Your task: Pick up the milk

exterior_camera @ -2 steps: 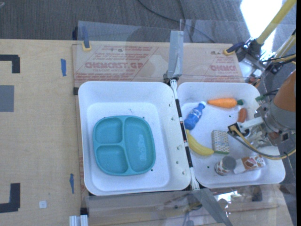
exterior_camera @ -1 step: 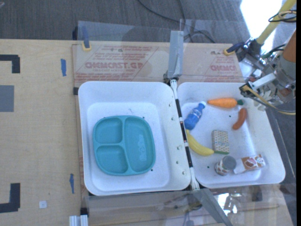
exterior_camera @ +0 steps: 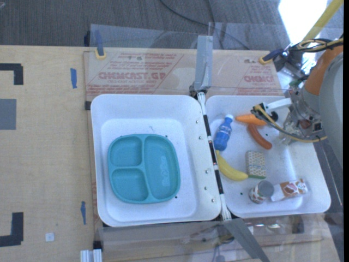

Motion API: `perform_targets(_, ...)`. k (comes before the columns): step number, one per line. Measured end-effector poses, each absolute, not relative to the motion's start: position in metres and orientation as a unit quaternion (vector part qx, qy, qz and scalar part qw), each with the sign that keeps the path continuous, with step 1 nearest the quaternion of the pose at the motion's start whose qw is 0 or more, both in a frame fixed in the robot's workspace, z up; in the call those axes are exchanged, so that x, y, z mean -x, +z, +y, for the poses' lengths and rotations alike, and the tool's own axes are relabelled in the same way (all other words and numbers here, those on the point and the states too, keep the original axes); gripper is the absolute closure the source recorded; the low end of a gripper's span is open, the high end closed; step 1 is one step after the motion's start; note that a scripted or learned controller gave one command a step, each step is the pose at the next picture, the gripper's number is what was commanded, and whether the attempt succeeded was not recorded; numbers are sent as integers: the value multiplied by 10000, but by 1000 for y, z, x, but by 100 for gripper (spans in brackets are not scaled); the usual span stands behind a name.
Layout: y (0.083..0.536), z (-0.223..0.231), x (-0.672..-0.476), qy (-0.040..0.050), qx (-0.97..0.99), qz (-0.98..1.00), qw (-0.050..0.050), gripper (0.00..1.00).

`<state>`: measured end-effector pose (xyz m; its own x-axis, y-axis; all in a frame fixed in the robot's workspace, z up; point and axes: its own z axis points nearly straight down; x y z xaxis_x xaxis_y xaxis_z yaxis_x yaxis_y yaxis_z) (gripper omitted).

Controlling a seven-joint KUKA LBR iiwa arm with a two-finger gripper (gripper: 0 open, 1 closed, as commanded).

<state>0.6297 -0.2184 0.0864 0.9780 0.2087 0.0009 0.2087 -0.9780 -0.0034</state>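
Left bin (exterior_camera: 103,119): holds teal three-compartment plate (exterior_camera: 144,168), flat, roughly centred. Right bin (exterior_camera: 322,192): holds all small items. Arm (exterior_camera: 330,91) over right bin's far right edge; gripper (exterior_camera: 297,125) above bin floor, near sausage; finger state cannot be told. Banana (exterior_camera: 231,170) along left side. Blue bottle (exterior_camera: 223,132) lying tilted, just above banana. Milk carton (exterior_camera: 290,189) lying on its side, near front right corner, beside tin can (exterior_camera: 262,191). Sausage (exterior_camera: 259,137) below carrot (exterior_camera: 251,119). Sponge (exterior_camera: 256,164) mid-bin.
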Motion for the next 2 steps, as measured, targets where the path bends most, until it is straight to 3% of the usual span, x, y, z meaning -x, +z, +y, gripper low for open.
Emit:
perform_targets(1,87,-221,-521,6,9903,-1389,50,0)
perform_targets(2,86,-218,-660,-4,9770,-2133,15,0)
